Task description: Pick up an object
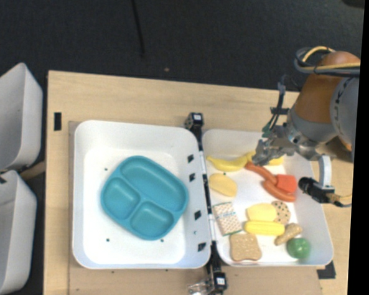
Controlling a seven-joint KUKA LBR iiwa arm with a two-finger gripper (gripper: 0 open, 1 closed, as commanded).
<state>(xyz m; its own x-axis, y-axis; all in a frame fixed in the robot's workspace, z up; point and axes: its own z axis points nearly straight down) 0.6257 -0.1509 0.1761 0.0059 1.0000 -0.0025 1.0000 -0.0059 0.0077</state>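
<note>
The gripper [268,152] is hanging low at the twelve o'clock end of the right bin [320,230], just above a yellow banana [228,163] and the handle of an orange scoop [274,182]. Its fingers are blurred, so their spread cannot be told, and nothing is visibly held.

The risk here is crowding: banana and scoop are touching, so a closing grip is likely to nudge one aside or catch both. The bin's far wall is lying close behind the gripper, leaving little room toward twelve o'clock.

Open floor is lying toward six o'clock before the remaining toys. At nine o'clock, the left bin [79,231] is holding a blue tray [144,197].
</note>
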